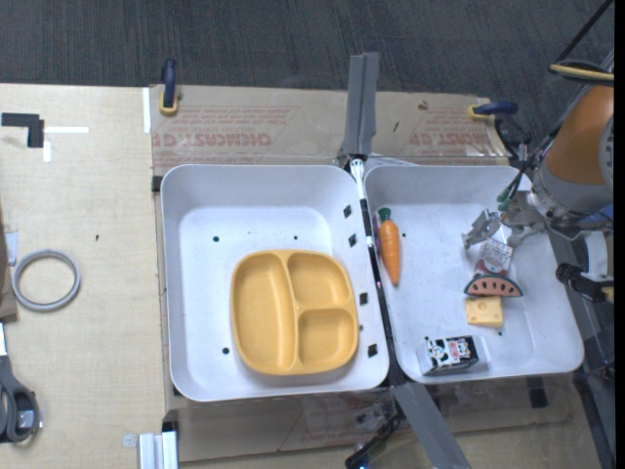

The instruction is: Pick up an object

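The right bin (430, 281) holds an orange toy carrot (390, 249) near its left wall. A watermelon slice (492, 286) lies toward the right side, with a yellow cheese block (484, 312) just below it. A black-and-white carton (450, 353) rests at the front edge. My gripper (489, 242) reaches in from the right and hangs low in the upper right part of this bin, just above the watermelon slice. Its tip blends with a small whitish shape beneath it. The arm's orange band (584, 140) sits at the right edge.
The left bin (181, 262) holds a yellow divided plate (293, 311). A grey post (361, 106) stands behind the wall between the bins. On the bench at left lie a tape ring (44, 279) and scissors (15, 413). Clamps (169, 86) grip the cardboard at the back.
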Motion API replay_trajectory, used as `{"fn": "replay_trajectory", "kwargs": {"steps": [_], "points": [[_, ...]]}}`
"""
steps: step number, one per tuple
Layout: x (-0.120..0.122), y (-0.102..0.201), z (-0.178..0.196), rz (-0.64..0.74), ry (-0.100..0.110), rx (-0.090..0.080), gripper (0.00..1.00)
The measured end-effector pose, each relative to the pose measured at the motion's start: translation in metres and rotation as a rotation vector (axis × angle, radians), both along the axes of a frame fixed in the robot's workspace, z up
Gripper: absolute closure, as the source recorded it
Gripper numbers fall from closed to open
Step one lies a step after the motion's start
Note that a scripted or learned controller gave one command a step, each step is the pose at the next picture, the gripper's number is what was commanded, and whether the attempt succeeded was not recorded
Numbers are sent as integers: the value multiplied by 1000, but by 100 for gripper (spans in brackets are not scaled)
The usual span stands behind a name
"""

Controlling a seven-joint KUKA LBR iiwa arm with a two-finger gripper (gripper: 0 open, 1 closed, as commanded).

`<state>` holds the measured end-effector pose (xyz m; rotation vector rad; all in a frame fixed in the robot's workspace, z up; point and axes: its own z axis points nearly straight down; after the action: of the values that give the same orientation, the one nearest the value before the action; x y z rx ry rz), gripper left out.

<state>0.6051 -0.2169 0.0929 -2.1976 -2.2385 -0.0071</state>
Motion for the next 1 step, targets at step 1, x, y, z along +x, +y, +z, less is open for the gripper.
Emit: {"fn": "replay_trajectory", "kwargs": {"steps": [1], "points": [[36,22,41,24,-2,-8,0]]}}
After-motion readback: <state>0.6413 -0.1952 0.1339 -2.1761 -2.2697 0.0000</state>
